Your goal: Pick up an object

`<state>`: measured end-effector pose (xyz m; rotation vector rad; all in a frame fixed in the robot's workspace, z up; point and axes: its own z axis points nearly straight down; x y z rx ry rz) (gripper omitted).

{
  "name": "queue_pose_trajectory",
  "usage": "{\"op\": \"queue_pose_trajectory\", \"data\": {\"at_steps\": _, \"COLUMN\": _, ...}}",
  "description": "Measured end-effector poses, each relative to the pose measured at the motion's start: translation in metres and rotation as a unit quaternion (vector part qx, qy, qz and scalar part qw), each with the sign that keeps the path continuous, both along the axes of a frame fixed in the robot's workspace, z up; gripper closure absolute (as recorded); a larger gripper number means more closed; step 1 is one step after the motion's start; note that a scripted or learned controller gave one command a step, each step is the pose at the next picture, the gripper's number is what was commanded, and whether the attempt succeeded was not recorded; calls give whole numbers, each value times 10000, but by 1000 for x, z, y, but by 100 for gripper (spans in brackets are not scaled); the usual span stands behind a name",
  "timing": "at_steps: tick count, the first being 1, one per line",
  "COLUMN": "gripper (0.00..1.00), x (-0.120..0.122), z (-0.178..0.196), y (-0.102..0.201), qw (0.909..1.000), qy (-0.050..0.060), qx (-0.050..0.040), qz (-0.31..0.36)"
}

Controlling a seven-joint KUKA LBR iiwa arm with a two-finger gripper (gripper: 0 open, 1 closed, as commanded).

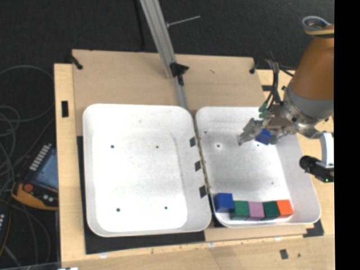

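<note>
My gripper (pixel 260 135) hangs over the far part of the right bin (pixel 292 167), below the grey and orange arm (pixel 315 72). A small blue block (pixel 264 138) sits between its fingers, with one grey finger (pixel 247 134) slanting to the lower left beside it. Along the near wall of the right bin lies a row of blocks: blue (pixel 224 201), green (pixel 241 208), pale purple (pixel 256 209), dark green (pixel 271 208) and orange (pixel 285 207).
The left bin (pixel 95 151) lies beside the right one, with a low divider (pixel 198 151) between them. A slanted metal bar (pixel 163 38) rises from the back of the bench. Cables and a hand controller (pixel 34 190) lie off the bench at left.
</note>
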<state>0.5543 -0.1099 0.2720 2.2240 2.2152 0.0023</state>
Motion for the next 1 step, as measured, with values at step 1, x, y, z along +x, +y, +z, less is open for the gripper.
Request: {"op": "queue_pose_trajectory", "data": {"at_steps": 1, "gripper": 0, "x": 6, "z": 10, "y": -93, "qw": 10000, "qy": 0, "qx": -22, "qz": -7}}
